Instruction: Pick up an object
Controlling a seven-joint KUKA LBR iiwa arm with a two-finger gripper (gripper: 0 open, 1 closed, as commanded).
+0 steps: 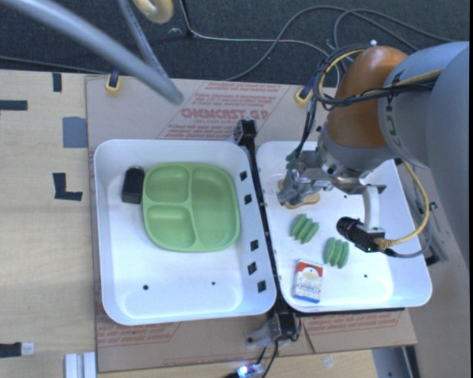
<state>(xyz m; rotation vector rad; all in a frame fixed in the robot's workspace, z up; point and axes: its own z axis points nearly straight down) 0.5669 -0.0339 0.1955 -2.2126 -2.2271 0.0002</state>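
Divided plate (191, 207) in left bin (114, 290) — small box (307, 281) (near front) in right bin (406, 290).

Bench (31, 235), wood top: cardboard sheet (221, 105) on it, w/ 2 white bins, left (114, 282) & right (402, 290), side by side.

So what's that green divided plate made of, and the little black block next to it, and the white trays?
The green divided plate looks like moulded plastic: one even matte colour, with soft rounded ridges between its three sections. The black block is dull, with no shine; possibly rubber or foam, I can't tell. The white trays seem to be smooth plastic, with rounded corners and a faint sheen.
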